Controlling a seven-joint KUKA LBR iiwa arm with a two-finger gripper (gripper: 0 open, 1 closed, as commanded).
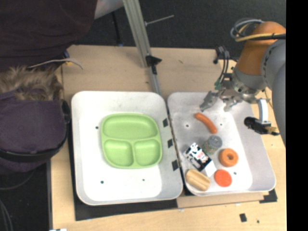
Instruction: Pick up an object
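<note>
The right bin (250, 138) holds several small items: an orange sausage (206, 122), a grey round piece (212, 142), an orange ring (228, 157), a red-orange disc (223, 177), a tan bun (198, 179) and a black-and-white box (198, 155). My gripper (219, 101) hangs over the far end of this bin, just beyond the sausage. Its fingers stand apart, open, with nothing between them.
In the left bin (86, 177) lies a green divided plate (130, 139). A metal post (142, 37) rises behind the bins. Dark fabric and a fur-trimmed bundle (29, 100) lie at the bench's left edge.
</note>
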